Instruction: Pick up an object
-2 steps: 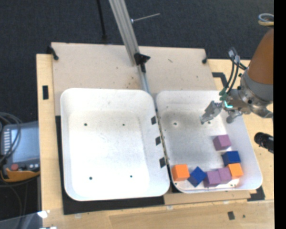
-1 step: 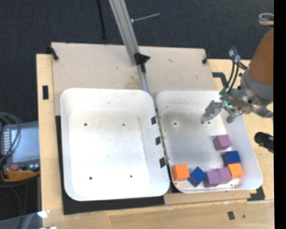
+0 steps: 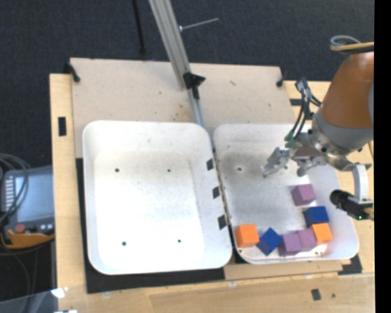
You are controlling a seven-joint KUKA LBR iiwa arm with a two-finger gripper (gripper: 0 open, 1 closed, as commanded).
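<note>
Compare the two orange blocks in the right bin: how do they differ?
The orange plastic cube by the divider sits at the row's left end, next to a blue cube. The orange plastic cube nearer the arm looks slightly smaller and sits just below another blue cube. Both lie near the right white bin's front wall.

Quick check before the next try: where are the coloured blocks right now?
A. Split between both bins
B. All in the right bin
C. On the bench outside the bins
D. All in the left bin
B. The orange block, blue block, purple block and the others cluster along the near and right side of the right bin; the left bin shows bare white floor.
</note>
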